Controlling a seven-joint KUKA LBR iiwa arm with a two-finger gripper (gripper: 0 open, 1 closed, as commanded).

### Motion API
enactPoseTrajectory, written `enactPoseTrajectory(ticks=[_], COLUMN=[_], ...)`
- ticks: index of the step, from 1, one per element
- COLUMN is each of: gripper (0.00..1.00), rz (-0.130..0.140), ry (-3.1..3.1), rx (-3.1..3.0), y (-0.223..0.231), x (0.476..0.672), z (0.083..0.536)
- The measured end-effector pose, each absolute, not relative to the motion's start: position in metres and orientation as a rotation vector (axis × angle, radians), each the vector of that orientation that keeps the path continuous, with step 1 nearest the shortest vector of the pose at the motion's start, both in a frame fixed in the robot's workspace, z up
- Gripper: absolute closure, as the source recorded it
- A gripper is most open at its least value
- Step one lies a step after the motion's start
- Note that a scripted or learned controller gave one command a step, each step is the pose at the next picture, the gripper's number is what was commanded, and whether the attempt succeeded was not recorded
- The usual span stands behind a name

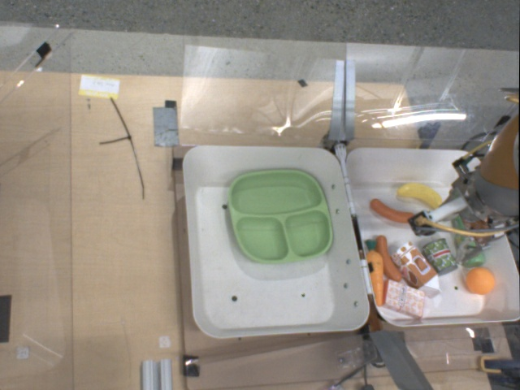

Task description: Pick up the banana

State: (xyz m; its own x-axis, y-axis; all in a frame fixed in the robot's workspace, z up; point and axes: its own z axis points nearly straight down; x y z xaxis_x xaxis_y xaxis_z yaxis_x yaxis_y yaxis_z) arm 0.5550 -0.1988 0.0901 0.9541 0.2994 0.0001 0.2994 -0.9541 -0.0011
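So the rounded grey-tan metal arm [497, 165] at the 3 o'clock edge of the shot is basically a smooth dome-ish casing with a dull sheen, and there's a little sliver of the orange band [512, 98] peeking out at its 12 o'clock. Toward its 6 o'clock the casing steps down into a darker grey ringed wrist [479, 197]. Under that is the small grey metal two-finger gripper [473, 249], honestly too blurry and cluttered to make out any finer detail.
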Motion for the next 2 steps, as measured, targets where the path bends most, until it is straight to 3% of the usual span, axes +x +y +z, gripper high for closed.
enactPoseTrajectory(ticks=[1,2], gripper=[0.0,1.0], rz=[-0.001,-0.009], ry=[-0.34,-0.357], rx=[-3.092,-3.103], y=[-0.221,-0.222], x=[0.624,0.626], z=[0.09,0.103])
